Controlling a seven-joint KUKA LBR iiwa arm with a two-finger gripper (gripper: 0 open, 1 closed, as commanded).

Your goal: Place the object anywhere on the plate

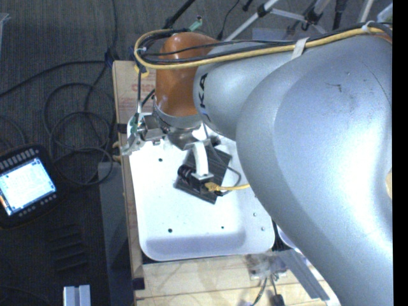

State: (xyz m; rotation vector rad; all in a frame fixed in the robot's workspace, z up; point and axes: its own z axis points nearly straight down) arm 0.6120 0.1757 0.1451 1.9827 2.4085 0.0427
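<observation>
My gripper (135, 134) hangs low over the far left corner of the near white bin (191, 238), close to its left wall. The orange band (182, 75) above the wrist is right behind it. The big grey arm (319, 139) crosses the view from the right and hides the back of this bin and everything to its right. The part of the bin floor I can see is bare white.
The wooden bench edge (124, 107) runs along the bin's left side. On the dark floor to the left lie a lit control pendant (25, 185) and loose cables (76, 126). Tripod legs (287, 5) stand behind the bench.
</observation>
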